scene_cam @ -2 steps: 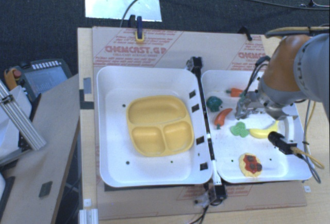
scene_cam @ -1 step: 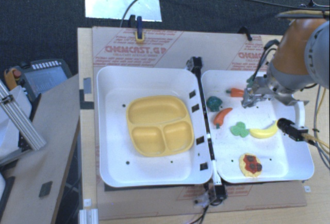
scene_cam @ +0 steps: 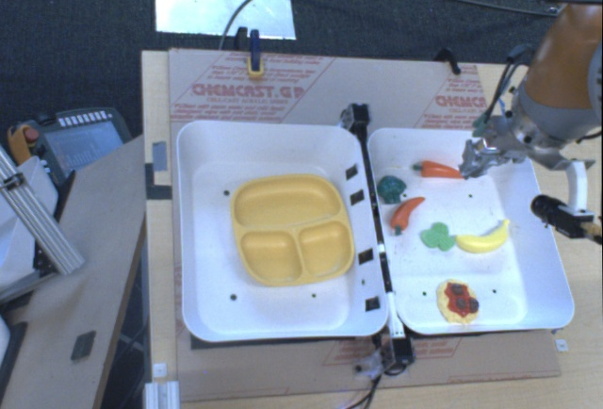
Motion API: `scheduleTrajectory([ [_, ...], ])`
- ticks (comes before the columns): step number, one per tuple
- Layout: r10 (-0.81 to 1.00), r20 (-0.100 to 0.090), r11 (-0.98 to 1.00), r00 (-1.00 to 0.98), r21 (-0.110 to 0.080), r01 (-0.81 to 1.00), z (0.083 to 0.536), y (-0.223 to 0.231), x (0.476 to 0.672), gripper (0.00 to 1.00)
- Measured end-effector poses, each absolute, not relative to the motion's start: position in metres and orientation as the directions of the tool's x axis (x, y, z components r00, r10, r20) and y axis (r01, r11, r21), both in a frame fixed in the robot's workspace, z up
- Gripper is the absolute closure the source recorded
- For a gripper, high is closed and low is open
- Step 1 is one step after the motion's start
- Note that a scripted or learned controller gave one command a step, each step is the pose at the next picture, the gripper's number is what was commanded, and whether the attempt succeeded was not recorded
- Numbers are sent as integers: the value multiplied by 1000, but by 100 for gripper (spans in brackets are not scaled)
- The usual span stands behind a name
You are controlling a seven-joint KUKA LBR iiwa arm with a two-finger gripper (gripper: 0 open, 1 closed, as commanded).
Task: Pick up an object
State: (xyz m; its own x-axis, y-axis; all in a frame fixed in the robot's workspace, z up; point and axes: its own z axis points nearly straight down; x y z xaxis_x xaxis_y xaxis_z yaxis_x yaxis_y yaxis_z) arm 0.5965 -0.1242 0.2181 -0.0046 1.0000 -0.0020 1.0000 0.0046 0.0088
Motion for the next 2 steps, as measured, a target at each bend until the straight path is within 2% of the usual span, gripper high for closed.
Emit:
scheduleTrajectory([
  [1,1000,-2,6,-6,10,1000,283,-122,600,100],
  [2,1000,1,8,-8,2,1000,283,-78,581,100],
])
